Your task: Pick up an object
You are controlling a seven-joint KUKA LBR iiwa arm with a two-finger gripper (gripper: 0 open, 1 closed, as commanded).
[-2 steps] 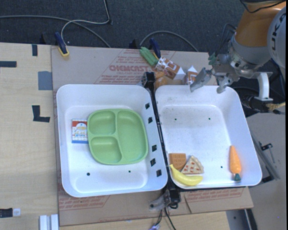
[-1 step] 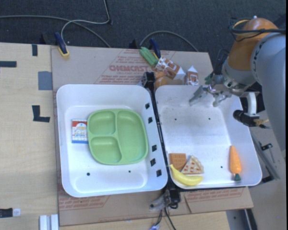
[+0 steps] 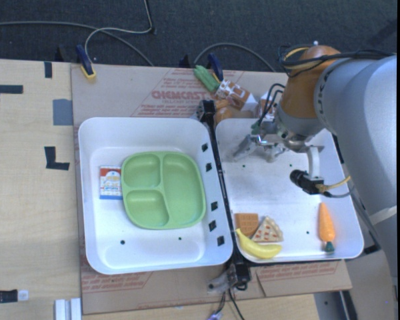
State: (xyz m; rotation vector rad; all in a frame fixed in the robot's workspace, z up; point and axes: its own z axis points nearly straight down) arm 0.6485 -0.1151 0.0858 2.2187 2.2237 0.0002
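Robot arm, grey with an orange band, reaches in from three o'clock over a cardboard-covered surface (image 3: 153, 102) that carries two shallow white bins side by side. Its hand (image 3: 257, 145) hovers at about twelve o'clock inside the right bin (image 3: 280, 192), low over bare white floor. The fingers look spread apart, with nothing between them, though they are small and partly in shadow.

Nothing is picked up yet. Every candidate object lies untouched. In the right bin, a carrot (image 3: 327, 224) rests at four o'clock near the right wall. Along the near edge, at about seven o'clock, sit a cracker (image 3: 247, 223), a slice-shaped toy sandwich (image 3: 269, 231) just beside it, and a banana (image 3: 257, 247) touching both from below. All of these lie well apart from the hand.

In the left bin (image 3: 93, 199), a green divided plate (image 3: 164, 189) fills the centre, and a small printed box (image 3: 110, 183) lies against its nine o'clock edge.

Judging from this layout, the task is at an early stage: the hand needs to travel toward six o'clock to reach any object in its bin, then descend, close, and lift. The whole grasp remains to be done.
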